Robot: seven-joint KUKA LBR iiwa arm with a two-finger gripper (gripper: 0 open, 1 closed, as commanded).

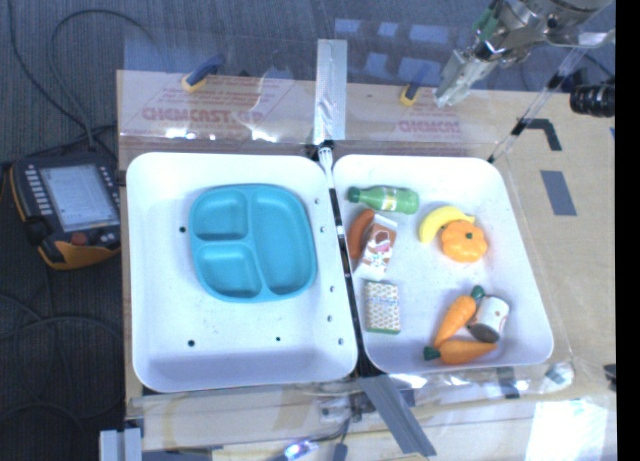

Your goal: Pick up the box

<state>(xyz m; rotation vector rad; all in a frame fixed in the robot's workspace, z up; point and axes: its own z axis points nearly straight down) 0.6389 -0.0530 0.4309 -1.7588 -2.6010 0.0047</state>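
A small flat box point(382, 307) with a speckled green and pink print lies near the left wall of the right bin point(520, 249). Just above it is a white carton point(378, 250) with red pictures, tilted against a reddish-brown sausage-shaped item point(357, 233). My gripper point(453, 87) hangs high above the bench behind the right bin's far edge, well away from both, with nothing seen in it.
The right bin also holds a green bottle point(385, 199), a banana point(440, 220), an orange point(463, 242), two carrots point(455, 317) and a small can point(489, 319). A blue divided plate point(250, 241) lies in the left bin point(160, 329). A pendant point(65, 204) sits at far left.
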